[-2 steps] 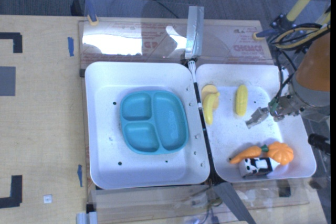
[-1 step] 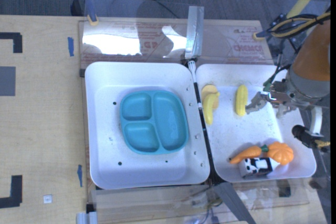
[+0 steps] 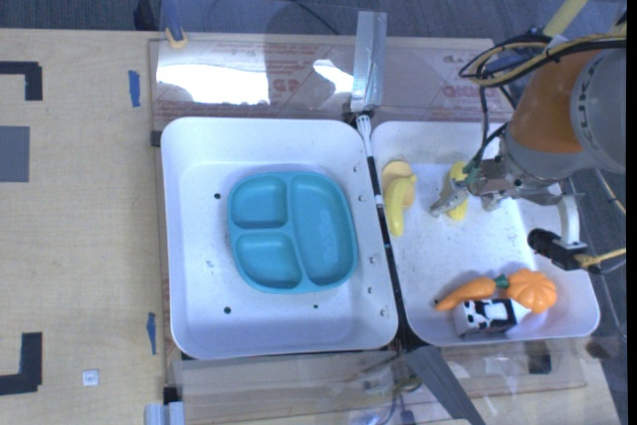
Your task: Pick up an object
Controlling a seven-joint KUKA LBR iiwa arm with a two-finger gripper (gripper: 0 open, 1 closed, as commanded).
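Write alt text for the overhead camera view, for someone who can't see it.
A grey robot arm reaches from the right into the right white bin, its pincer low beside a yellow banana. A toy carrot, pumpkin and black-and-white cow sit near the bin's front. The left bin holds a blue divided plate.

You see: bins – white plastic, smooth, faint sheen; divided plate – teal plastic, glossy; banana – yellow, smooth plastic look; bench – pale wood, matt; back panel – clear glossy sheet

Divided plate in left bin
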